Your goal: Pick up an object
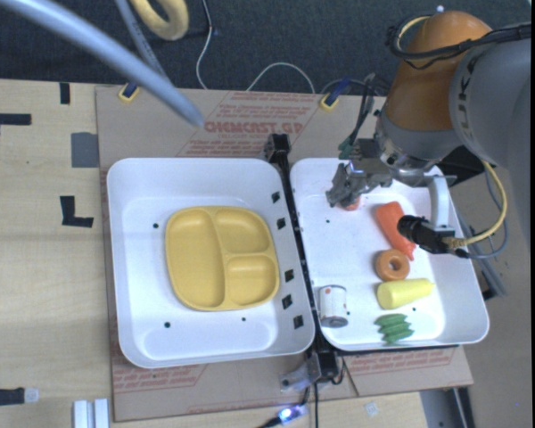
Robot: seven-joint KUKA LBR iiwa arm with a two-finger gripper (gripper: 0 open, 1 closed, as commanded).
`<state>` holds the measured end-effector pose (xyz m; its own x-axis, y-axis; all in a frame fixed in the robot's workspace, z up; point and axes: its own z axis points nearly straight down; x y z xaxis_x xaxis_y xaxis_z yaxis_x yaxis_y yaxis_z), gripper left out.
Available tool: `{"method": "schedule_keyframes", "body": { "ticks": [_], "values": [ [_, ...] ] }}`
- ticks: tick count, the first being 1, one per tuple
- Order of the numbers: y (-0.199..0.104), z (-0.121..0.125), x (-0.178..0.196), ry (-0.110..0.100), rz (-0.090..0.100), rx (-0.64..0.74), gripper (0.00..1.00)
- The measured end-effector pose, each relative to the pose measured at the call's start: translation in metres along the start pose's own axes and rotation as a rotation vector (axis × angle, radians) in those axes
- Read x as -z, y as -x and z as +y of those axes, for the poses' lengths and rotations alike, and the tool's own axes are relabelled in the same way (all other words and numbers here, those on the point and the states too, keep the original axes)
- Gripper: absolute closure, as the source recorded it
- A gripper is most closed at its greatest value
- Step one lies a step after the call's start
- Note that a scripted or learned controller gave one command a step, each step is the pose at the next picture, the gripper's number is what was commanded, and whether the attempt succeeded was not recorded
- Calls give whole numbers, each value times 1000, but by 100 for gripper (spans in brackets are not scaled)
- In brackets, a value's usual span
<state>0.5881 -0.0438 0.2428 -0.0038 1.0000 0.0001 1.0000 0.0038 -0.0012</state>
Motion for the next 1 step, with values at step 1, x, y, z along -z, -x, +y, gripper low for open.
{"method": "schedule_keyframes", "body": {
  "ticks": [1],
  "values": [
    [-53, 12, 5, 0, 0, 1, 100]
  ]
}}
